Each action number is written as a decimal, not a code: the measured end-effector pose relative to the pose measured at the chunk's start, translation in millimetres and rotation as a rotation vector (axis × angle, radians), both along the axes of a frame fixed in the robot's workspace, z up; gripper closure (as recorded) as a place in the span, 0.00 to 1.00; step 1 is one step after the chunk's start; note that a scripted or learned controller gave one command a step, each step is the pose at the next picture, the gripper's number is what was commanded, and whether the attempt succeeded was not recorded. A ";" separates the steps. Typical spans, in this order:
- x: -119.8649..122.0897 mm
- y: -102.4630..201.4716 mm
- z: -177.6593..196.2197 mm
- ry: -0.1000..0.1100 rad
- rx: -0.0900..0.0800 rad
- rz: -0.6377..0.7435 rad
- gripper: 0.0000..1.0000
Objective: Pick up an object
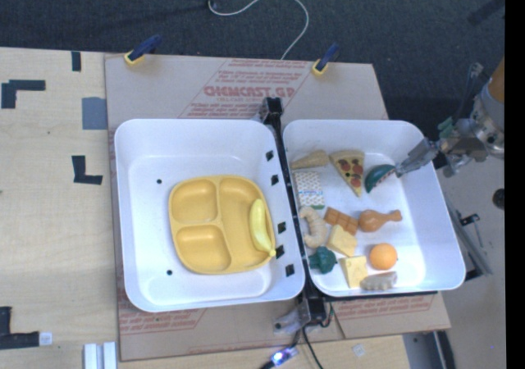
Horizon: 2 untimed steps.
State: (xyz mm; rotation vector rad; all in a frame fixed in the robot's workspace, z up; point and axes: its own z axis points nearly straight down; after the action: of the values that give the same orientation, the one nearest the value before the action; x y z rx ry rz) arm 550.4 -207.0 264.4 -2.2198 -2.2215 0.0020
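The right white bin [435, 220] holds several toy foods: a pizza slice [351, 169], a teal piece [376, 178], a brown drumstick [379, 218], an orange [382, 257], yellow cheese wedges [343, 239] and a green broccoli piece [321, 260]. My gripper [402, 167] reaches in from the right, low over the bin's upper right part. Its tip is right against the teal piece. I cannot make out whether the teal piece is held.
The left white bin [139, 195] holds a yellow divided plate [215, 224] with a banana [261, 226] on its right side. Both bins rest on cardboard [238, 88] fixed with blue and yellow clamps. A white cable [254, 2] lies beyond.
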 end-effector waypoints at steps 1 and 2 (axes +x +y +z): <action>3.0 -3.5 -45.1 0.004 0.000 0.000 0.00; 2.3 7.8 -99.9 0.005 0.001 0.000 0.00</action>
State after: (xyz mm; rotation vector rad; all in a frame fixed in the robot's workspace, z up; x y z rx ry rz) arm 552.7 -199.3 164.5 -2.2164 -2.2191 0.0056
